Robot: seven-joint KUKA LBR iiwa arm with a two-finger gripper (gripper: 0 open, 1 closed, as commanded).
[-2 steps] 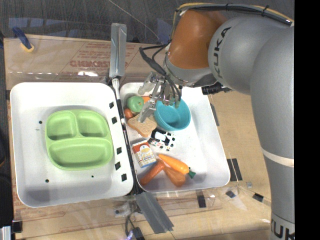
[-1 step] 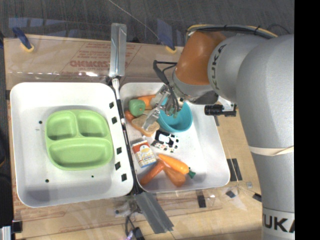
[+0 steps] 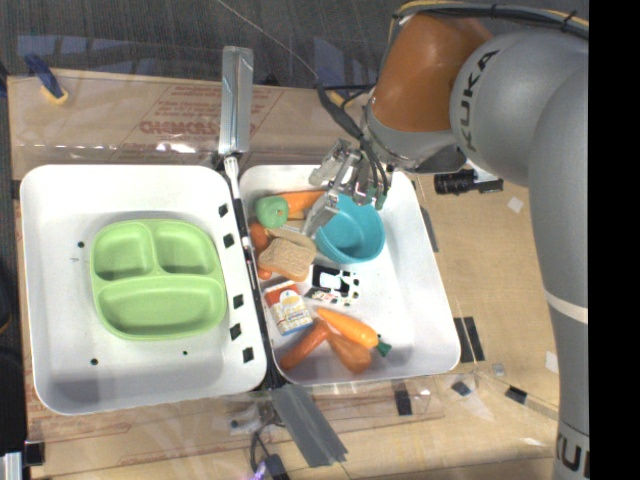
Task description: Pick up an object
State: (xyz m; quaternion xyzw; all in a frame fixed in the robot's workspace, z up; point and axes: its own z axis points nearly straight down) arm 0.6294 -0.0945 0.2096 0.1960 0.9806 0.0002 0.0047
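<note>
Grey arm with its metal two-finger gripper (image 3: pixel 345 193) low over the right-hand shallow white plastic bin (image 3: pixel 425 298), at the rim of a round teal plastic bowl (image 3: pixel 352 233).

The bowl sits in the upper middle of that bin, its mouth tipped toward the upper right of the frame; one finger seems to reach inside it, but whether the fingers are parted or clamping the rim cannot be told. Left of the bowl lie a green-tipped orange carrot (image 3: pixel 290 208), long axis running left to right, and a rough tan slice of toy bread (image 3: pixel 286 258). Below are a black-and-white patterned block (image 3: pixel 333 285), a small printed carton (image 3: pixel 290 311), and glossy orange carrots (image 3: pixel 348 330) slanting toward the lower right. The left-hand white bin (image 3: pixel 50 268) holds a smooth, pale green divided tray (image 3: pixel 158 278).
</note>
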